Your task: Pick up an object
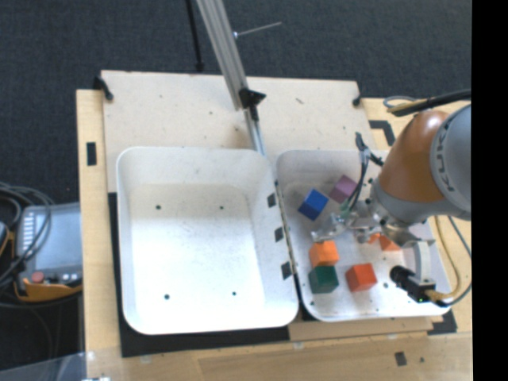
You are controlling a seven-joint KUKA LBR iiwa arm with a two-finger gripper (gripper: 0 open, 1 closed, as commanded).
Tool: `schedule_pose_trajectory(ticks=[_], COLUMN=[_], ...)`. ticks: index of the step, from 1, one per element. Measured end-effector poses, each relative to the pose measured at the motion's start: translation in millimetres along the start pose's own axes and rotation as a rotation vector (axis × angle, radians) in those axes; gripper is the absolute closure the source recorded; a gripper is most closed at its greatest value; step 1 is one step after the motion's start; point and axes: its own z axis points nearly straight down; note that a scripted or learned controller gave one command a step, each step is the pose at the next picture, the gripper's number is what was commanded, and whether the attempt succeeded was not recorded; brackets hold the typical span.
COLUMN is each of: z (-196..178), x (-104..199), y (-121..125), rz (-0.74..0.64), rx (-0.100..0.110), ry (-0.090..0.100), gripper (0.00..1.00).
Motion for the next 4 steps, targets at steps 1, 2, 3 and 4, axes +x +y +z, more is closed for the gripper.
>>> schedule_pose_trajectory(ticks=[1,2,3,4], z=[-11.3,-54.8,-99.2,-151.2], x=[-0.7,0.3,0.7,-0.2], y=[1.6,2.7,9.4,11.8], rz=[0.009,-0.006,-0.006,-0.008], rx=[-0.006,0.008,0.007,0.007], ry=[0.0,-0.001,-0.001,-0.001], gripper=[1.0,1.0,1.0,1.0])
